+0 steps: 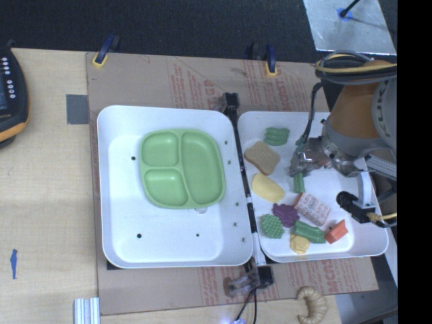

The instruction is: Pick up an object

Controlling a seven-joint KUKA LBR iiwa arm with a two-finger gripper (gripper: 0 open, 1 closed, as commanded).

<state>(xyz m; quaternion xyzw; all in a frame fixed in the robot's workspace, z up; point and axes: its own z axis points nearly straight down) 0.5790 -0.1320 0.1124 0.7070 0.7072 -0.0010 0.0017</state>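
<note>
Desk bins (108,181) are shown; the pincer (298,171), its state indiscernible, is placed above light, rigid toy food (267,187), best gripped across narrow sides.

Light wood bench (47,201) is carrying a brown cardboard sheet (169,79) across the frame's middle, w/ two white bins sitting side by side on it: left bin (121,241) center-left, right bin (368,245) center-right, edges touching. Blue clamps are gripping the sheet's top edge, one w/ a yellow tip upper left (104,49) and another upper center (270,61). A black-and-orange controller (10,93) is lying at the far left edge, a grey tape patch (77,109) just beside the sheet's left side.
</note>
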